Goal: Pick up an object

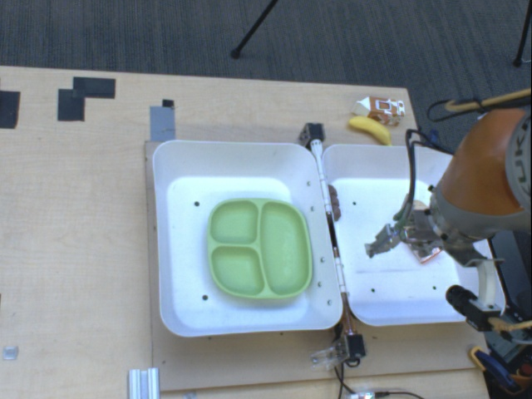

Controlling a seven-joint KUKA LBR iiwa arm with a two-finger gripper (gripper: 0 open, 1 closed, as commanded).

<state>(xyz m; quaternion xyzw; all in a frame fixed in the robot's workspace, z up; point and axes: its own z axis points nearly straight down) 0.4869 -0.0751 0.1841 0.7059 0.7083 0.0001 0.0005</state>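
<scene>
Camera view, going left to right: the left shallow white bin [179,248] holds a pale green three-compartment plastic plate [259,249], lying flat near its middle. In the right shallow white bin [374,302], the tool [384,244] sits low over the floor. Just beside it lies a small flat reddish-white thing [428,254], probably the target, partly under the wrist. Can't tell if the tool is clenched or released. I'd centre over that piece before closing. A yellow banana [369,129] rests on the wooden surface [75,223] behind.
</scene>
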